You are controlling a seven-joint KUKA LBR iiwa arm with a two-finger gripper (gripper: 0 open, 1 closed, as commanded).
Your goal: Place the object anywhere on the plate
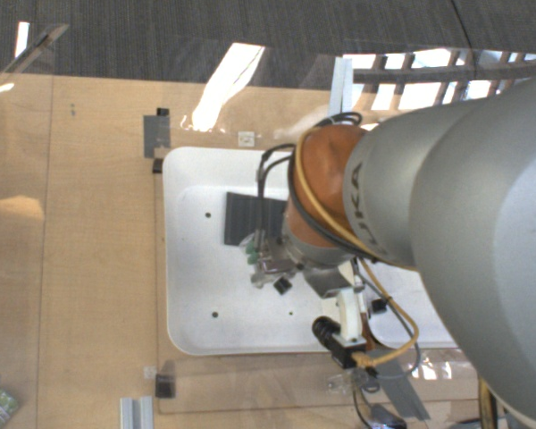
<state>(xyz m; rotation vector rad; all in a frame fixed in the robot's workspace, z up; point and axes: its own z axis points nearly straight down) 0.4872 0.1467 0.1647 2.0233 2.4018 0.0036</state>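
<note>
A dark grey square plate lies in the white bin, partly covered on its right by the arm. My gripper hangs just below the plate's lower edge, pointing down into the bin. A small green object shows at the gripper's left tip, by the plate's lower corner. Whether it is held or resting on the bin floor is hidden by the wrist.
The grey arm with its orange band fills the right side and hides the second bin. Cables loop below the wrist. Black clamps sit at the bin's left corners on the wooden bench.
</note>
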